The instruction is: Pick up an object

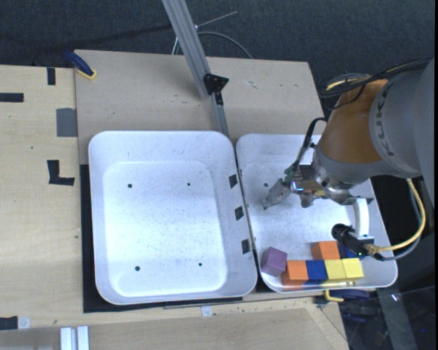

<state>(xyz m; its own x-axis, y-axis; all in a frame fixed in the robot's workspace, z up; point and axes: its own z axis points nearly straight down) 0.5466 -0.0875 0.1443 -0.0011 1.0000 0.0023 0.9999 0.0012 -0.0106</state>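
Several small blocks lie along the front wall of the right bin (257,152): a purple block (274,259), an orange block (297,270), a blue block (316,270), two yellow blocks (344,269) and a second orange block (325,251) just behind them. My gripper (291,197) hangs over the middle of the right bin, well behind the blocks. Its fingers stand spread, so it is open, with nothing between them and only bare bin floor below. The grey arm with its orange band (354,133) reaches in from the right.
The left bin (102,152) lies beside the right one, and their rims meet in the middle. A slanted metal pole (190,39) with a black clamp rises behind the bins. A yellow cable (416,228) loops at the right bin's outer edge.
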